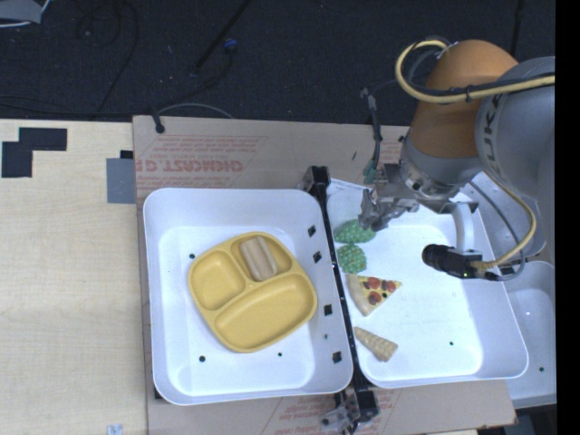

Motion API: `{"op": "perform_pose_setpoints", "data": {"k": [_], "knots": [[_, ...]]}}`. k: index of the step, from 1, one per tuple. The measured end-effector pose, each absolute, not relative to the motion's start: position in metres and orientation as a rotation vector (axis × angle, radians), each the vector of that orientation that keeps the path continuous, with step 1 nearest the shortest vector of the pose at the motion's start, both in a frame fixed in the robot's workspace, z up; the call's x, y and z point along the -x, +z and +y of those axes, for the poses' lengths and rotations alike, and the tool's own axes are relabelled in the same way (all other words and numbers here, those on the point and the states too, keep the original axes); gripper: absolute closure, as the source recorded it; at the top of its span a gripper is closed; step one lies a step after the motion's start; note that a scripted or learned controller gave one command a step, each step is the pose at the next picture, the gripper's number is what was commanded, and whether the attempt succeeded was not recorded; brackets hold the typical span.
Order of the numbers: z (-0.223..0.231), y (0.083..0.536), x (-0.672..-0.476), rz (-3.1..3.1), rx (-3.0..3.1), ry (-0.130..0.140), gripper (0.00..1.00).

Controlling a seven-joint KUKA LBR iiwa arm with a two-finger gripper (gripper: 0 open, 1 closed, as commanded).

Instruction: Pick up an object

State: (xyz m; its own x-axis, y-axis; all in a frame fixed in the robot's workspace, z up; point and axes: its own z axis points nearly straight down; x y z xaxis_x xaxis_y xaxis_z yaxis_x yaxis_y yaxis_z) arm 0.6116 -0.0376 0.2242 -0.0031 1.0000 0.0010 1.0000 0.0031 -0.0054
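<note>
My claw [370, 217] sits just above the green toy [352, 246], grip state I cannot tell, so I'd descend straight, centred, before lifting slowly.

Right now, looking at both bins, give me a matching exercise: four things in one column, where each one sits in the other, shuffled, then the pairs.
Things:
1. yellow divided plate
2. hot dog
3. pizza slice
4. green broccoli piece

Places:
A. right bin, just under the gripper
B. a small compartment of the plate
C. left bin floor
D. right bin, between the green pieces and the cone

Pairs: 1-C, 2-B, 3-D, 4-A
</note>
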Motion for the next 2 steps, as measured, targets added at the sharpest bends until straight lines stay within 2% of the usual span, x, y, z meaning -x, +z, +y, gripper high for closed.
{"op": "perform_pose_setpoints", "data": {"k": [1, 2], "knots": [[0.013, 0.224, -0.586, -2.222, 2.214, 0.005, 1.0], [0.069, 0.226, -0.581, -2.224, 2.215, 0.004, 1.0]]}}
